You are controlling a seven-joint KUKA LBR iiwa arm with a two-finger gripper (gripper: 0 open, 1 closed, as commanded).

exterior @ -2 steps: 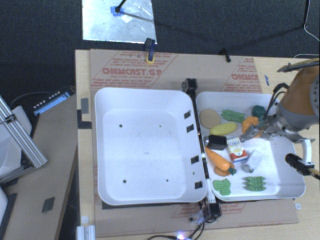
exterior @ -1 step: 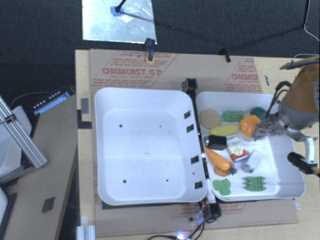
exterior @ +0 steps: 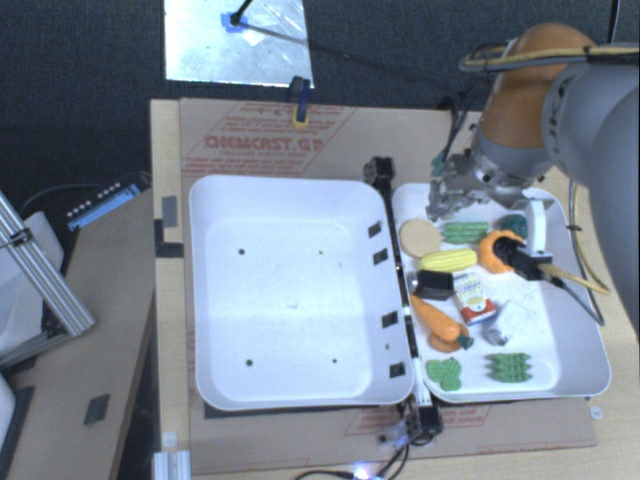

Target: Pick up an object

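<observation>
Over the back of the right bin point(exterior: 575, 373), the gripper point(exterior: 447, 196) hangs above the toys, nothing between its fingers as far as I can see; can't tell its opening from this angle. Nearest targets: tan disc point(exterior: 420, 236) just below it, green piece point(exterior: 465, 232) beside that, corn cob point(exterior: 447, 261) a bit further forward. Left bin point(exterior: 215, 218) bare. Looks like the approach step, no grasp yet. Next move probably calls for a straight descent onto the disc, clear of the bin wall.

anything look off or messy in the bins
Nothing looks spilled or broken. All the items crowd into the right bin: a carrot lies askew against the divider, and a corn cob rests on a black block.
</observation>
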